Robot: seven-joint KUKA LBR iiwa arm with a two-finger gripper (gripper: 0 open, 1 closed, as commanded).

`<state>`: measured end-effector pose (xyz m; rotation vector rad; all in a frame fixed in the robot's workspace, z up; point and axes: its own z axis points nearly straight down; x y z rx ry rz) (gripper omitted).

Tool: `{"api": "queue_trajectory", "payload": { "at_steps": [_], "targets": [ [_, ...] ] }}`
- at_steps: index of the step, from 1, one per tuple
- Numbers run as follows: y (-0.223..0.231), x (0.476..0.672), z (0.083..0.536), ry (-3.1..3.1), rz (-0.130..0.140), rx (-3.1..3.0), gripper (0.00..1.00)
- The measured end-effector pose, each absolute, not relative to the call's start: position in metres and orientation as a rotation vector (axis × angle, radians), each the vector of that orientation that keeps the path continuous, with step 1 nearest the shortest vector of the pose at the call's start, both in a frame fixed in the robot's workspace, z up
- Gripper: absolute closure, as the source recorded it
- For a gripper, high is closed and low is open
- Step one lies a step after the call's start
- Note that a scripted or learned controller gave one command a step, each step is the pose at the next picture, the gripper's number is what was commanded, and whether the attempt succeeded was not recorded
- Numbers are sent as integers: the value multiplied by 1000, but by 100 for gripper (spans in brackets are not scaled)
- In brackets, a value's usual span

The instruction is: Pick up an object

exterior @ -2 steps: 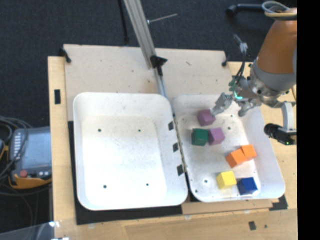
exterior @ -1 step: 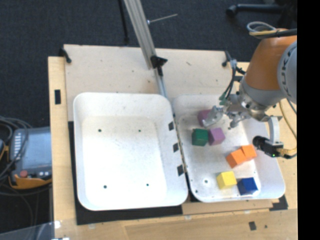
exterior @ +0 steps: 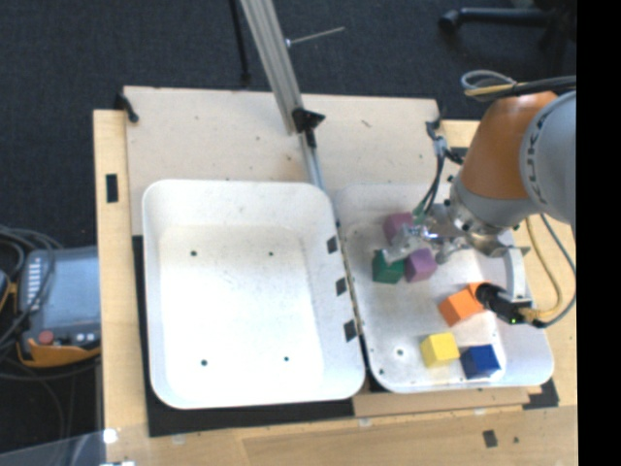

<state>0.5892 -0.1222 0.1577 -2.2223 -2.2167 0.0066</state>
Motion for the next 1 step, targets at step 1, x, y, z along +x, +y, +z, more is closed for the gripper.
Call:
{"api": "queue_trajectory", "payload": {
  "at_steps": [1],
  "targets": [
    [-127, 592, 137, -2235, -14, -2230, 0]
  ]
}}
